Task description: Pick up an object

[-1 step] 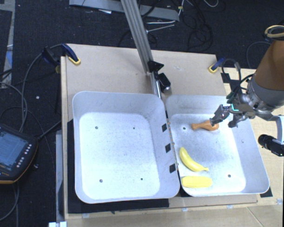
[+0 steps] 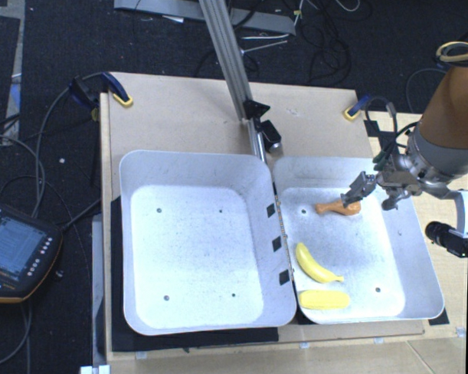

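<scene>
- Over the right bin (image 2: 414, 292), near its far side, the gripper (image 2: 375, 193) hangs from the grey arm (image 2: 442, 144), which comes in from the right.
- Its jaws stand apart, open, with one dark finger close to an orange object (image 2: 339, 209) and the other more to the right; nothing is between them.
- This orange object lies on the floor of the right bin, in the far part, just beside the nearer finger; I cannot tell if they touch.
- A yellow banana (image 2: 315, 265) lies more to the front of the same bin, near its left wall.
- A second yellow piece (image 2: 324, 300), shorter and blunt, lies just in front of the banana, near the front left corner.
- The left bin (image 2: 133, 217) stands beside the right one on the table (image 2: 183, 115); their inner walls meet in the middle.
- A metal post (image 2: 231, 56) rises at a slant behind the two bins.
- On the dark floor at the left lies a handheld control pendant (image 2: 13, 247).
</scene>
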{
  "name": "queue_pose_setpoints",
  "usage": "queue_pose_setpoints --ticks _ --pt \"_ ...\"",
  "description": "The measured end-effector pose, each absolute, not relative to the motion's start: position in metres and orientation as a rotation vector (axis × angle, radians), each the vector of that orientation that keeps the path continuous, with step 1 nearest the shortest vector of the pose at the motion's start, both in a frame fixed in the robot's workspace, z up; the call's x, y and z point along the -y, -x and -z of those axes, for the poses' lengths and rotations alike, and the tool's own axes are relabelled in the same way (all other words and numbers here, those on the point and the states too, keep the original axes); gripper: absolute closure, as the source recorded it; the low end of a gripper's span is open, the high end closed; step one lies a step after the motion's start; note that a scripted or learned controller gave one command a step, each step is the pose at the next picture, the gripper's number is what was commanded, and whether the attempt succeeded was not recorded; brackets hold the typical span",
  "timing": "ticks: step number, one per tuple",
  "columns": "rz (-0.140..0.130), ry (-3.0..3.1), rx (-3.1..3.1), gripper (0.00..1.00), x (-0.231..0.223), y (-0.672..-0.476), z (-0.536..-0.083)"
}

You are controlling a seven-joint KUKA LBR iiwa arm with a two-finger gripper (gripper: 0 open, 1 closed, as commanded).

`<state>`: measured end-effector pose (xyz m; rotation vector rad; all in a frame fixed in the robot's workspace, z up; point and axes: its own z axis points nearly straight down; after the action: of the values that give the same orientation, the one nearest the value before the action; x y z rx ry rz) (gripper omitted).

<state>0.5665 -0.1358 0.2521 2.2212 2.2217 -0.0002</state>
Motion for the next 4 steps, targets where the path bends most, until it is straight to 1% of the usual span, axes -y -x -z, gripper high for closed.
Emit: queue_pose_setpoints --ticks 1,2,3,4 --pt "0.004 -2.223 -2.224 0.00 0.127 -0.568 -0.205" --pt "0.005 -2.224 -2.224 0.00 0.134 -0.573 -0.158" --pt "0.004 -2.224 -2.225 0.00 0.129 -0.579 -0.111" --pt "0.000 -2.221 -2.222 1.00 0.130 -0.580 -0.123"
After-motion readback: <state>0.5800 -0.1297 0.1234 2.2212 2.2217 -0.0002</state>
